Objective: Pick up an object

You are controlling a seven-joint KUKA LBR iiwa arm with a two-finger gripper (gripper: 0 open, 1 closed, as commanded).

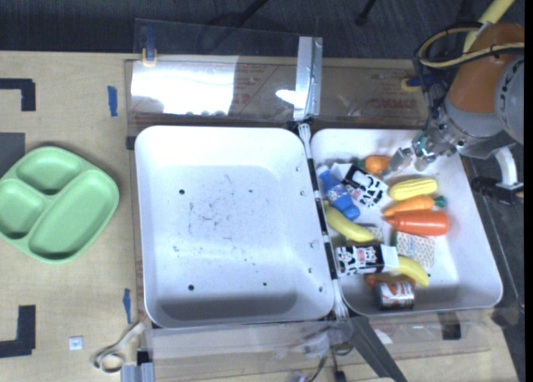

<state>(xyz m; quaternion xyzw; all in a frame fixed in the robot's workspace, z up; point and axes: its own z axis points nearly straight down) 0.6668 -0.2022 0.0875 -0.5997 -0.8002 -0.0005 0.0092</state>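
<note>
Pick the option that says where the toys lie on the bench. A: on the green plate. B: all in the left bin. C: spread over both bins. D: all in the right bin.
D: the carrot, the corn cob, the bananas and the other toys all lie heaped in the right bin, beside the left bin.

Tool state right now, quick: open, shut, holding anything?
Tool: over the right bin's top right corner, above the toys; open or shut cannot be told, and nothing visibly held.
</note>
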